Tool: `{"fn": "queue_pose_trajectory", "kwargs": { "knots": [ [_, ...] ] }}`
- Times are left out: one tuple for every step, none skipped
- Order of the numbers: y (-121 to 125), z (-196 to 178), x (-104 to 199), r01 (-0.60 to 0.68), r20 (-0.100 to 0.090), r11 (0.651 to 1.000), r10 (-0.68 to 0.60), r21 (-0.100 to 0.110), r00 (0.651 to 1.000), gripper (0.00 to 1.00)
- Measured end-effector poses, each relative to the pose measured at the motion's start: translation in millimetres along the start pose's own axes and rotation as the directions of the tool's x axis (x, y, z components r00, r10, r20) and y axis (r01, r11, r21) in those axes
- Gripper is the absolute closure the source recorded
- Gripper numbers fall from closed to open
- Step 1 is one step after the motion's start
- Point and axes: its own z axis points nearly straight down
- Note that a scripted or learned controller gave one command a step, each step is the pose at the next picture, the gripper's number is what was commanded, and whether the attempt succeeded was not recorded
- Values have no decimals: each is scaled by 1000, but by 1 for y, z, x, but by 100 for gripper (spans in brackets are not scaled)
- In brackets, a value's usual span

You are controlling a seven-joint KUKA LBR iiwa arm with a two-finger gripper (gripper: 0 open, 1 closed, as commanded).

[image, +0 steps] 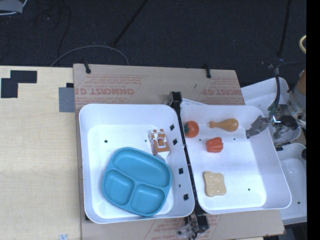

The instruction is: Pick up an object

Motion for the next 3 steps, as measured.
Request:
{"fn": "queue_pose_trajectory", "kwargs": {
  "knots": [
    [2,-7,0,3,2,1000,-3,-11,1000,0],
    [-3,51,9,3,0,1000,-3,-6,1000,0],
    [5,99,12,5,0,1000,-5,-7,1000,0]
  ]
}}
